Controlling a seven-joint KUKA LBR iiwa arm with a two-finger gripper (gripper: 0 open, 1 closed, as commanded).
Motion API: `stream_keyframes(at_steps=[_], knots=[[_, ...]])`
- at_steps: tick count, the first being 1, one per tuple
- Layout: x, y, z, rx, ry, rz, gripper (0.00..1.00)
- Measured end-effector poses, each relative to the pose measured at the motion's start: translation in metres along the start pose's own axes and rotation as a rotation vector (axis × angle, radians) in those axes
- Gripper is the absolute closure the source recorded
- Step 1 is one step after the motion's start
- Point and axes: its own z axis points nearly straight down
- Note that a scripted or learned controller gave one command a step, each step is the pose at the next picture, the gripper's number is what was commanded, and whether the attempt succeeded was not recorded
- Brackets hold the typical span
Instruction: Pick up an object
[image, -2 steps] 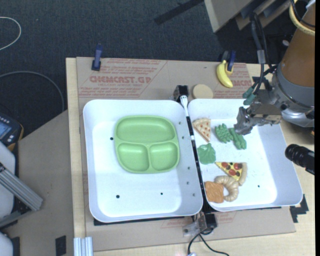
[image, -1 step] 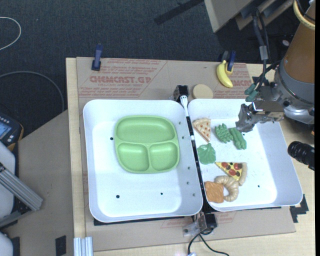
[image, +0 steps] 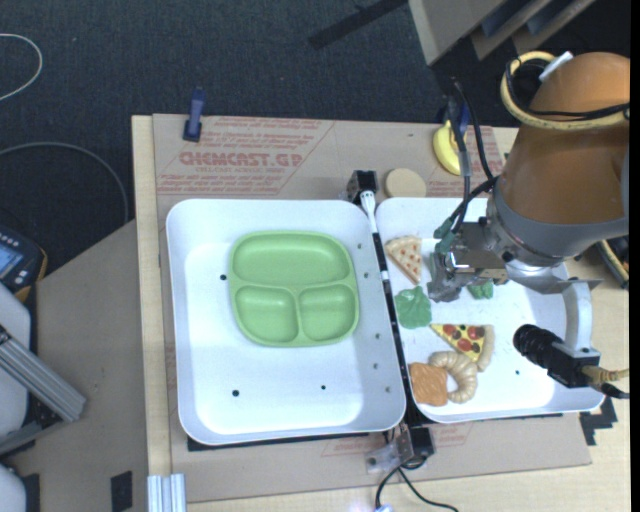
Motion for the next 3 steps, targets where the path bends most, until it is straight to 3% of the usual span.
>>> stream_keyframes(at_steps=[1,2,3], knots=[[0.057,0.000,0.052,-0.002,0.001,-0.005,1.00],[0.064,0.002,-0.073,-0.026,0.003,-0.002,1.00],[0.064,0.001,-0.077,-0.014,-0.001,0.000,1.00]])
